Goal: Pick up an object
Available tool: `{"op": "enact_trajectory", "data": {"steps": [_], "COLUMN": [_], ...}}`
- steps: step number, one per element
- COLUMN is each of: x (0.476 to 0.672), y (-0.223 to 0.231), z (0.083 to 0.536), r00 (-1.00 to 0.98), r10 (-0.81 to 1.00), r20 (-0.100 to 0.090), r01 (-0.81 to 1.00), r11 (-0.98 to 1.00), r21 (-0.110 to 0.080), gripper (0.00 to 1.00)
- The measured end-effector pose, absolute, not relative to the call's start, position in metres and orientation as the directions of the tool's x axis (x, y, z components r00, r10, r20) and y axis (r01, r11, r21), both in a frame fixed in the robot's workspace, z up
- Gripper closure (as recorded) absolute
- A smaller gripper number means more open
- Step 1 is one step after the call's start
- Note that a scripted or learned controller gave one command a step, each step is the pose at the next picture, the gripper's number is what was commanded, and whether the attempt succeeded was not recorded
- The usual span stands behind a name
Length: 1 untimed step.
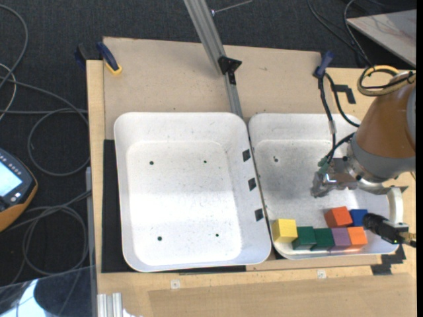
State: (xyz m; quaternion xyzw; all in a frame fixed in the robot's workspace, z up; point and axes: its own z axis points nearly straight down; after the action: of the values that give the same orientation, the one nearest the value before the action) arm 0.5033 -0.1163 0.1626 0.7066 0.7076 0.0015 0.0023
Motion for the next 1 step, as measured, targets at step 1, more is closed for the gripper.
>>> {"op": "enact_trajectory", "data": {"steps": [1], "x": [0.5143], "y": [-0.1171], "z": [0.2208], "r00": [-0.002], "r10": [1.0], "r20": [-0.002], "r01": [1.0], "r11": [0.002], "r21": [0.008], "gripper": [1.0]}}
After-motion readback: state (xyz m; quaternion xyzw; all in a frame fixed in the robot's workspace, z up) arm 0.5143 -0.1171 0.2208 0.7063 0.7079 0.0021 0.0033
